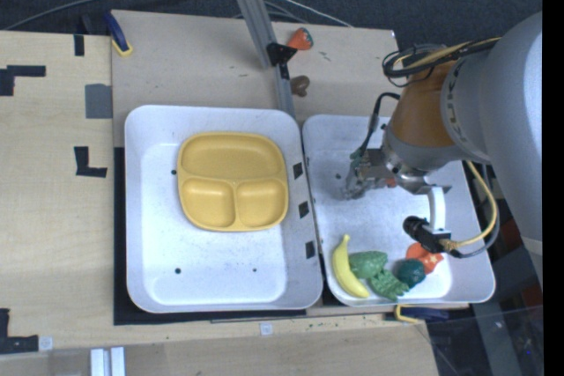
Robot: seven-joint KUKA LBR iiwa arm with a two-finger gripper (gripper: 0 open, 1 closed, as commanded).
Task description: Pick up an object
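My gripper (354,182) hangs low over the bare upper part of the right bin (322,145); whether it is open or shut I cannot tell (too small and blurred). Toys lie well apart from it at the bin's near edge: banana (345,272), green pieces (375,270), something orange (425,256). The left bin (145,189) holds a yellow tray (233,180).

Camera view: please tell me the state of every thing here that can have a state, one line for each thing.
Yellow divided plate: lying flat in the left bin, its compartments hold nothing.
Banana: lying in the near corner of the right bin, not held.
Green toy vegetables: lying beside the banana, not held.
Claw: low over the right bin's floor, nothing visible between its fingers.
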